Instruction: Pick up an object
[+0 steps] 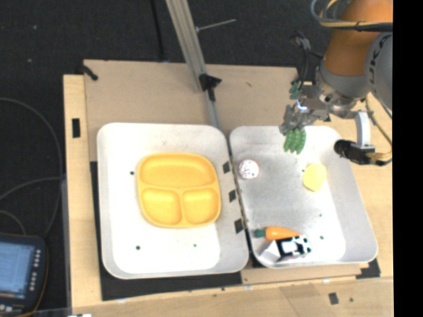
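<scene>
Glossy yellow plastic is seen on the divided tray [178, 189]; beside it, the right bin [330, 207] looks smooth, matt white, slightly scuffed.

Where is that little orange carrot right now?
The carrot lies in the right bin, near its front edge on the side next to the left bin, touching a black-and-white object just in front of it.
</scene>
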You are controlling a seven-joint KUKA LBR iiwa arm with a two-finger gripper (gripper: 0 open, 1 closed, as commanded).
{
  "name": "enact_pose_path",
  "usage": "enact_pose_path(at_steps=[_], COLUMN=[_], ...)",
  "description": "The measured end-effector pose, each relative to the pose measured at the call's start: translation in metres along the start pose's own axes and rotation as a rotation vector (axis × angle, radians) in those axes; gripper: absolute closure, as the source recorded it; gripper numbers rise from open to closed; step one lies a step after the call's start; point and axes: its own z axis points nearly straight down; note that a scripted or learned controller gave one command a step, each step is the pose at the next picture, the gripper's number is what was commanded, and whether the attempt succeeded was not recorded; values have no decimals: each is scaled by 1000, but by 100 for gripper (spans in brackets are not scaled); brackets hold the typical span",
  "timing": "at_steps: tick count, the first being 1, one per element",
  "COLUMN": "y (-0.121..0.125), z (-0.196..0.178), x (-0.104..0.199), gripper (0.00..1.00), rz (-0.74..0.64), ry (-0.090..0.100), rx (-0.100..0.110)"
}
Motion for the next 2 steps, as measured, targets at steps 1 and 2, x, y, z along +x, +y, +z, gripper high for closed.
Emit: enact_pose_path(at_steps=[1, 2], y=[-14, -25], z=[-4, 3], x=[41, 83], gripper=[100, 100], rz=[0, 0], ry=[1, 0], rx=[-1, 0])
